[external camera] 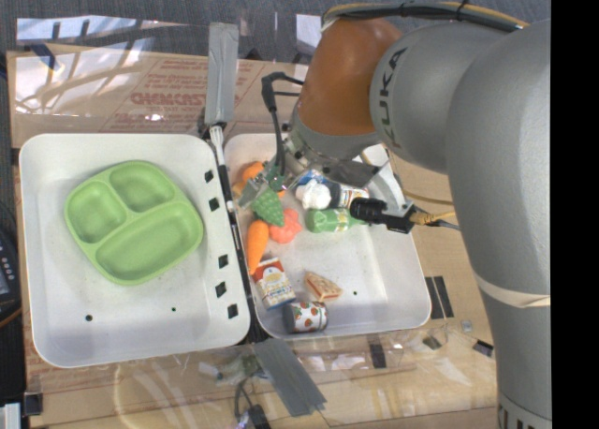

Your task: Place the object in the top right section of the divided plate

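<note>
Hand (281, 177) low over right bin (398, 273) among toy food, grip state hidden, maybe touching green piece (267, 205), divided plate (134, 220) in left bin (47, 258).

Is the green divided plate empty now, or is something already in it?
Empty. The green divided plate in the left bin shows three bare sections.

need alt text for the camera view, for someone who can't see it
A grey robot arm with an orange band reaches from the right over the right white bin, which holds a heap of toy food including a carrot. The left white bin holds a green divided plate.
</note>
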{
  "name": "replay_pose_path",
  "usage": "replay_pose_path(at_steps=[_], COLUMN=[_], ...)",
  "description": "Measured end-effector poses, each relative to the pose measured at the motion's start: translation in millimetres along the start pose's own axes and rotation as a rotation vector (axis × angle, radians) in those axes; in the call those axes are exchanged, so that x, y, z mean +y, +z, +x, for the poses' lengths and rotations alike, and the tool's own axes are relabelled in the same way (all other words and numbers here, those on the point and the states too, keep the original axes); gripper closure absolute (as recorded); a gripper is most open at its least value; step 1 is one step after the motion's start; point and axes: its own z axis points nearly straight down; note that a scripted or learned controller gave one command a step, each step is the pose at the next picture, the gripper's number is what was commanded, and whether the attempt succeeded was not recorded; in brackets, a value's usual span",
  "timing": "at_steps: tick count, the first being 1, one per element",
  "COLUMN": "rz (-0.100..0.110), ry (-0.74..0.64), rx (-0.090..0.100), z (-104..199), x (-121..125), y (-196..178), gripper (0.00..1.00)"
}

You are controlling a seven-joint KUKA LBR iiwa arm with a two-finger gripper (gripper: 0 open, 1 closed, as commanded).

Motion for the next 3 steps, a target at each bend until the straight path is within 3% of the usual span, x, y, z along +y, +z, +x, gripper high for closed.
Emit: replay_pose_path(at_steps=[1,2,3], rz=[0.003,0.0,-0.001], ry=[-0.063,-0.322,-0.696], rx=[0.003,0.0,-0.001], z=[29.5,66.5,60.7], x=[-24.5,35.7,103.2], y=[-1.9,-0.2,-0.3], gripper=[1.0,1.0,1.0])
